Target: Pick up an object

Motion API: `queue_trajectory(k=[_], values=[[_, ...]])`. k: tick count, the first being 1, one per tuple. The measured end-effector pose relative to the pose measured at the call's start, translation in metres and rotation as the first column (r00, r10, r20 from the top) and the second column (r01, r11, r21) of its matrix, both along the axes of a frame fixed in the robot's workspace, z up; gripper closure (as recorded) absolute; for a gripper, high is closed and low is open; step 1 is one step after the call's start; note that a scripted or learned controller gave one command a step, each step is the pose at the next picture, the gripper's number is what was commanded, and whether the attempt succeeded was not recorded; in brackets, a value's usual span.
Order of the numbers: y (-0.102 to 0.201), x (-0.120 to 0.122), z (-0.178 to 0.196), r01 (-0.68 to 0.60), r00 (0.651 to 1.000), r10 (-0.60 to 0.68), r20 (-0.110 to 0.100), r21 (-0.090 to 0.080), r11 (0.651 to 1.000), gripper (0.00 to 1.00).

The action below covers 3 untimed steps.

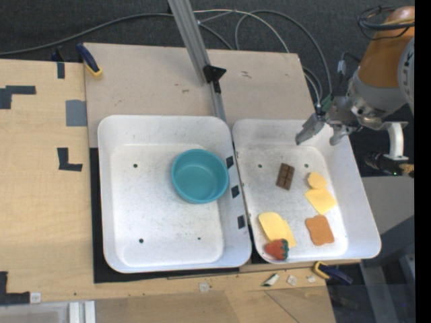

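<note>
A: Tool (322,134) state?
B: Fingers spread, nothing between them, above right bin's (357,200) top edge.
A: Targets?
B: Chocolate bar (285,175) mid-bin; strawberry (275,249) near front edge.

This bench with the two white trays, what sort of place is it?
Probably a robotics lab test bench: an arm reaches over two bins, one holding toy food like a chocolate bar, with loose cables behind.
</note>
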State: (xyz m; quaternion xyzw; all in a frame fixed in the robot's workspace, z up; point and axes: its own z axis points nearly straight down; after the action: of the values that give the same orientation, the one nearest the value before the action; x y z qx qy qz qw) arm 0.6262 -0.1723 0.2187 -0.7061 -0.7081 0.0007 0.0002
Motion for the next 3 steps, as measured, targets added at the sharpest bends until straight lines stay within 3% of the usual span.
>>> queue_trajectory(k=[1, 3], values=[[0.000, 0.000, 0.000, 0.000, 1.000, 0.000, 0.000, 0.000, 1.000, 0.00], [0.007, 0.005, -0.105, 0.000, 1.000, 0.000, -0.005, 0.001, 1.000, 0.00]])
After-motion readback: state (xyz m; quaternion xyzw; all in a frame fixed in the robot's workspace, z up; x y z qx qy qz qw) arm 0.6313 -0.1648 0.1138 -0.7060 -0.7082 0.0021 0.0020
